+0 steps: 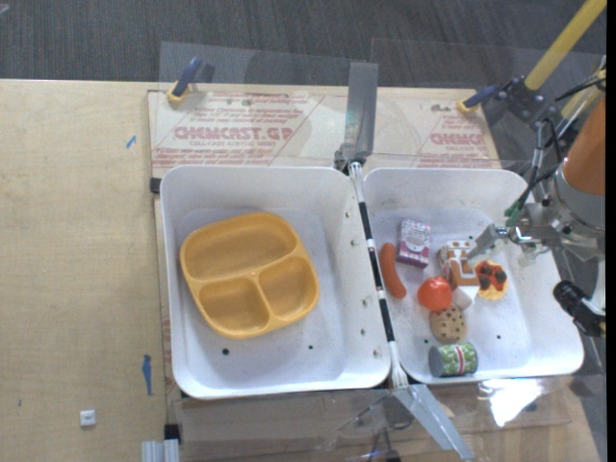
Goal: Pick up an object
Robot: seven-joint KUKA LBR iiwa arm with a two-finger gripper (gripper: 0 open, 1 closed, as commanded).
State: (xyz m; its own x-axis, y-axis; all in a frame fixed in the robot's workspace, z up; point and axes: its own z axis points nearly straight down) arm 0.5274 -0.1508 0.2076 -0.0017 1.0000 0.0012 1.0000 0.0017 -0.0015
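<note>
Robot hand [484, 242], at the right bin's [558, 354] far right side, hovers low beside the toy pile; whether it is released or clenched cannot be told, and nothing shows between its tips. Judged step: approach, before any grasp. Nearest in that bin lies a green can [452, 359], then a cookie [448, 325], a tomato [434, 294], a sausage [391, 269], and farthest a purple carton [415, 242]. Next it must settle over one toy and close on it.

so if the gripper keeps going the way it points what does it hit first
The gripper points left and down into the right bin. It would likely first meet the small toy cluster beside the red ball, though depth is unclear.
</note>
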